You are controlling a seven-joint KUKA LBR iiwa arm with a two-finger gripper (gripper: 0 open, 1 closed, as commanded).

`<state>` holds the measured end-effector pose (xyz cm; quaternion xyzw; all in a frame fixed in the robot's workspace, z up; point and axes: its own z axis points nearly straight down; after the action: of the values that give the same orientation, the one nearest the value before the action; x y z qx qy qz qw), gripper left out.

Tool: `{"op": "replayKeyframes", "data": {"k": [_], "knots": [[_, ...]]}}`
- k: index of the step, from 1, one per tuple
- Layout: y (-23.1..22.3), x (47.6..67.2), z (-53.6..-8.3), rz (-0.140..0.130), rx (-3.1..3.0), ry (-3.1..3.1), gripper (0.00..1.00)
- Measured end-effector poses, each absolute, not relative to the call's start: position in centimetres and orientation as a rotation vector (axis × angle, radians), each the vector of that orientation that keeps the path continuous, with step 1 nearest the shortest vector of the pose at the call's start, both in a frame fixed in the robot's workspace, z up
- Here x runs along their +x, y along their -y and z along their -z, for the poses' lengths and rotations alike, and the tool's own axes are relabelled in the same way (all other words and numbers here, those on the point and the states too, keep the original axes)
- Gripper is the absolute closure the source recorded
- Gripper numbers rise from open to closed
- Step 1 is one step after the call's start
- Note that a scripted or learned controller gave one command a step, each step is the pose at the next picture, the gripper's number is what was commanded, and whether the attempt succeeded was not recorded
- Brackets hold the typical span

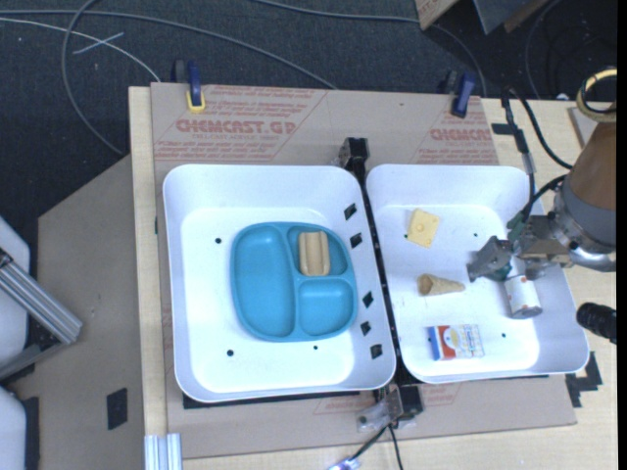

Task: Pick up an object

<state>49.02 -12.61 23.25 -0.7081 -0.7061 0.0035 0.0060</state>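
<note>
The right bin [460, 182] holds a yellow cheese wedge [423, 228], a tan cone [440, 284], a small white carton with red and blue print [456, 342] and a silver cylinder [522, 297]. My gripper [497, 259] hangs over the right side of this bin, just right of the cone and directly above the cylinder's upper end. Whether it touches the cylinder is unclear. The grey arm [593, 204] enters from the right edge.
The left bin [196, 262] carries a blue divided plate [265, 282] with a tan bread piece [313, 253] in its upper right compartment. A black divider with clips runs between the bins. Cables trail at the right and the back.
</note>
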Motion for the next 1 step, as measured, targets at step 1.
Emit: {"op": "replayKeyframes", "data": {"k": [1], "knots": [[12.58, 49.27, -23.78, 0.0, -2.22, 2.22, 0.0]]}}
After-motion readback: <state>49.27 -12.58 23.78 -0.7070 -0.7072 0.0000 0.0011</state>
